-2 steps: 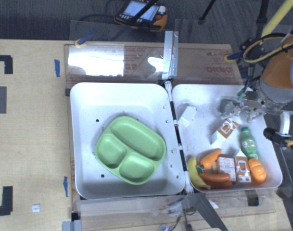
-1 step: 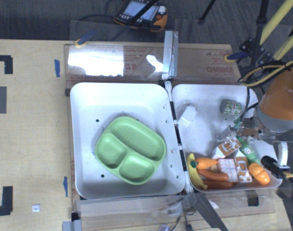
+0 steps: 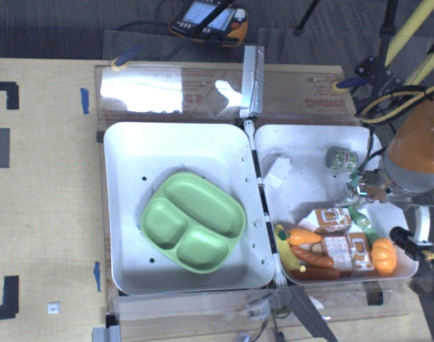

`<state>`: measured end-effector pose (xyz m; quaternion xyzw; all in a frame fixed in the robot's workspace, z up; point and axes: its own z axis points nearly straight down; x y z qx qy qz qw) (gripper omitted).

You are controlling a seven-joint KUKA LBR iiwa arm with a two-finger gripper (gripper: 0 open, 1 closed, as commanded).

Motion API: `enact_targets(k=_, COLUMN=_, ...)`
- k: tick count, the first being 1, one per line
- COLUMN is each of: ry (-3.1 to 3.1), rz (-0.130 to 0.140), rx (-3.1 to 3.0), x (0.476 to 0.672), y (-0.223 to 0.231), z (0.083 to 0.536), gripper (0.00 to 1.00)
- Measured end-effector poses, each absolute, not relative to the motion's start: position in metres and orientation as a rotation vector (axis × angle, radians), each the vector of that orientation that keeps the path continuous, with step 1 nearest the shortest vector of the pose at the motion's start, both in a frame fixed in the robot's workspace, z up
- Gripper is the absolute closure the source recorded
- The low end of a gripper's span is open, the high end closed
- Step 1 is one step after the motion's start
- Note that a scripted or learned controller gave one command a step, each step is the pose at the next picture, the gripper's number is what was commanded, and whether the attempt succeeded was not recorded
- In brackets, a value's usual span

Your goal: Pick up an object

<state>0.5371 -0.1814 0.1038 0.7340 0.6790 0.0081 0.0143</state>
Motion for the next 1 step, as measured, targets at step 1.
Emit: enact_targets(k=1, ry=2.199, rz=0.001, rx=2.243, x=0.5911, y=-0.1303, z=0.21, gripper=1.0)
